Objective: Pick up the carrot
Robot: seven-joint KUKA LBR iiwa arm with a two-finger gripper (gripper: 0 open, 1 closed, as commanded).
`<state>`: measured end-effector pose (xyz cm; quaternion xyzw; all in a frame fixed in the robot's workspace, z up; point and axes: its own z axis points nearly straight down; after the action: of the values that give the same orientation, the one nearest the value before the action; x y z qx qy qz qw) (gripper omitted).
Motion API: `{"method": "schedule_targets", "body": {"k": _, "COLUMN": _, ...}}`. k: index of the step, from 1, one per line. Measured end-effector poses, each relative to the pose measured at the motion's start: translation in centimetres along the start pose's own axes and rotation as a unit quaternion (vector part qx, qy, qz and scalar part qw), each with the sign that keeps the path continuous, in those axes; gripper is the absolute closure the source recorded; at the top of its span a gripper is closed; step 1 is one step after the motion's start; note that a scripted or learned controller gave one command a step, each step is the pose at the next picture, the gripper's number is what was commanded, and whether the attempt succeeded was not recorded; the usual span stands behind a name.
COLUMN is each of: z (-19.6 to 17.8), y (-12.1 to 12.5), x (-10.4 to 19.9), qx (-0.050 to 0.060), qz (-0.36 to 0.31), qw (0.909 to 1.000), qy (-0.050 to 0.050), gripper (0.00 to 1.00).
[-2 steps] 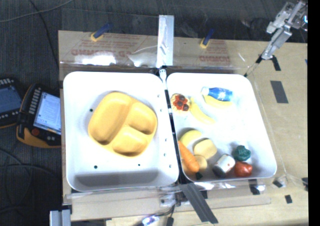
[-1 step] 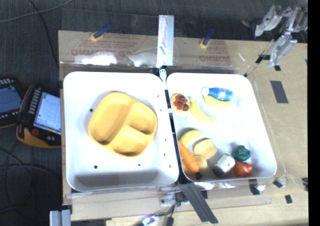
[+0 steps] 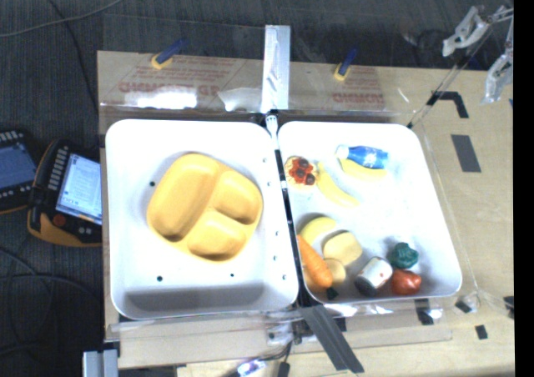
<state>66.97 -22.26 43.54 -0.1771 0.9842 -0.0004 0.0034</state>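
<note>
The carrot (image 3: 314, 265) is a short orange piece lying in the right bin (image 3: 434, 200), at its front left corner and close against the bin's left wall. It runs at a slant, with its thick end toward the bin's middle and its tip toward the front. A pale yellow round fruit (image 3: 315, 228) and a tan rounded piece (image 3: 343, 247) touch it from behind. A small tan item (image 3: 336, 272) sits right beside it.
Also in the right bin are a silver and black can (image 3: 374, 274), a red tomato (image 3: 406, 283), a dark green item (image 3: 405, 255), a banana (image 3: 334, 187), a blue and white bottle (image 3: 365, 156) and a red-orange cluster (image 3: 300, 170). A big yellow lump (image 3: 204, 204) lies in the left bin (image 3: 133, 284). Pale metal parts (image 3: 471, 29) stand at the top right.
</note>
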Motion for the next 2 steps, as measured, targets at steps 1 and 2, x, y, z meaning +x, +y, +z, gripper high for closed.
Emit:
{"method": "schedule_targets", "body": {"k": 1, "z": 0.0, "y": 1.0, "x": -0.4, "qx": -0.001, "qz": 0.063, "qw": 0.9980, "qy": 0.000, "gripper": 0.00}}
{"method": "schedule_targets", "body": {"k": 2, "z": -1.1, "y": 1.0, "x": -0.6, "qx": 0.000, "qz": 0.063, "qw": 0.9980, "qy": -0.003, "gripper": 1.00}}
